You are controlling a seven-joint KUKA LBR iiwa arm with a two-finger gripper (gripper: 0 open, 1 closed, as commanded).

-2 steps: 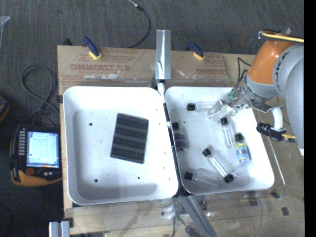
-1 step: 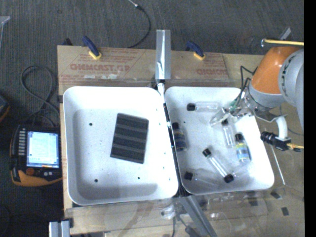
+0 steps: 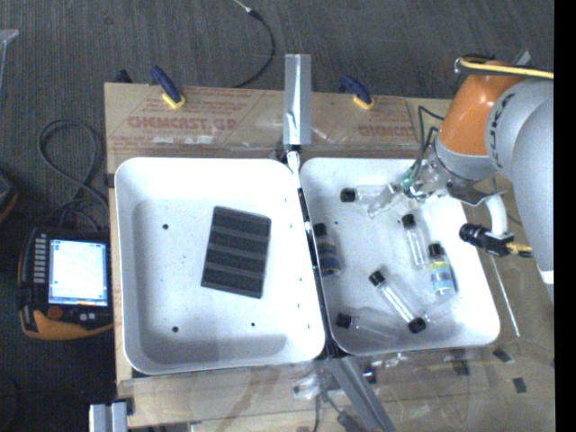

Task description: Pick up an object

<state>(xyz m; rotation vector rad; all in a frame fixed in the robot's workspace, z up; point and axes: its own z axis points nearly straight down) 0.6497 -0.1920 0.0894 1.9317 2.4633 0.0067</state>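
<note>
Several clear vials with black caps lie scattered in the right bin (image 3: pixel 486 327). One vial (image 3: pixel 358 194) lies at the back, another vial (image 3: pixel 415 239) lies just right of the middle, and a blue-labelled vial (image 3: pixel 441 275) is farther right. My gripper (image 3: pixel 405 189) hangs low over the back right part of this bin, between the back vial and the middle one. The orange band of the arm (image 3: pixel 468 120) sits above it. Nothing shows as held.
A black ribbed rectangular block (image 3: pixel 236 251) lies in the middle of the left bin (image 3: pixel 144 331). More vials (image 3: pixel 396 300) rest near the right bin's front, and one vial (image 3: pixel 327 255) lies against its left wall. A teach pendant (image 3: pixel 67 282) sits left of the bench.
</note>
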